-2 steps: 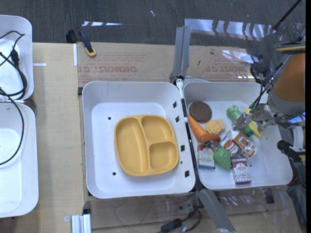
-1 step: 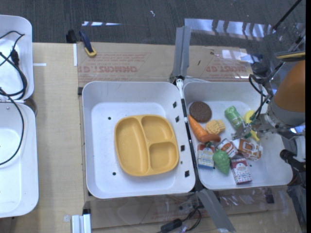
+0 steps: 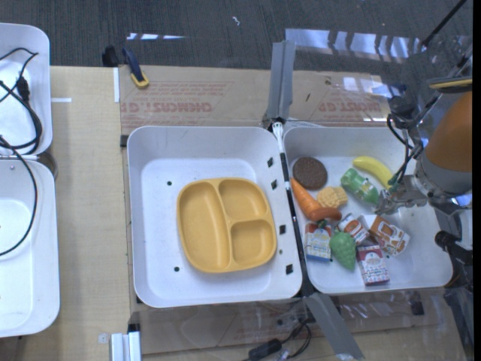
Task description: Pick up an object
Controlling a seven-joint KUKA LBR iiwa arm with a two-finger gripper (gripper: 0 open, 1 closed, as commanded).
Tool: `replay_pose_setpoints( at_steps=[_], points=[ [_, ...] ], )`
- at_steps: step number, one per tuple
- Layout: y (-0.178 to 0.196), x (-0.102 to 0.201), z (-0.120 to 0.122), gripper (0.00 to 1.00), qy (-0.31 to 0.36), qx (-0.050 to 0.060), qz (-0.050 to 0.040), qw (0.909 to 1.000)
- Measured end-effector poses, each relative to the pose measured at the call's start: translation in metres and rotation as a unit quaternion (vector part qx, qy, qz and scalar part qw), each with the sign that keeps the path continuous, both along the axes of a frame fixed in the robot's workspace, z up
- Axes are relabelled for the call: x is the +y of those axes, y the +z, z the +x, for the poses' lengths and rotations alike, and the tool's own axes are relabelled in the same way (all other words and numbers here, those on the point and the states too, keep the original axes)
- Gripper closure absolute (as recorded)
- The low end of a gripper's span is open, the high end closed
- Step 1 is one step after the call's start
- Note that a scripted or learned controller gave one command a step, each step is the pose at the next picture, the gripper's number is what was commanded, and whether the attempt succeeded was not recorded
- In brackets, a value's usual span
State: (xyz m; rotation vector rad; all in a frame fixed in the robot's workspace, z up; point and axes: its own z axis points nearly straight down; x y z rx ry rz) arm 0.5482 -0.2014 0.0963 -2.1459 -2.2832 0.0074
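The right bin (image 3: pixel 421 277) holds several toy foods: a brown round patty (image 3: pixel 310 172), a banana (image 3: pixel 373 169), a green can (image 3: pixel 360 186), a carrot (image 3: pixel 310 201), a yellow waffle piece (image 3: pixel 332 197), a green pepper (image 3: pixel 343 249) and small cartons (image 3: pixel 373 265). My gripper (image 3: pixel 396 199) hangs low over this bin's right half, just right of the green can and above an orange-and-white packet (image 3: pixel 389 237). Nothing is visibly held in it. The arm's orange band (image 3: pixel 453 138) is at the right edge.
The left bin (image 3: pixel 150 201) carries a yellow divided plate (image 3: pixel 225 222). A grey divider (image 3: pixel 281 89) rises between the bins at the back. White trays with black cables (image 3: pixel 15 111) lie at the far left.
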Motion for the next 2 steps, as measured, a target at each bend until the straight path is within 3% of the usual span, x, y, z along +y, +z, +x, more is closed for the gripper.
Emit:
replay_pose_setpoints(
  at_steps=[1,2],
  points=[
    [0.000,0.000,0.000,0.00,0.000,0.000,0.0000,1.0000],
    [-0.008,-0.009,0.090,0.00,0.055,-0.004,0.0034,0.9985]
  ],
)
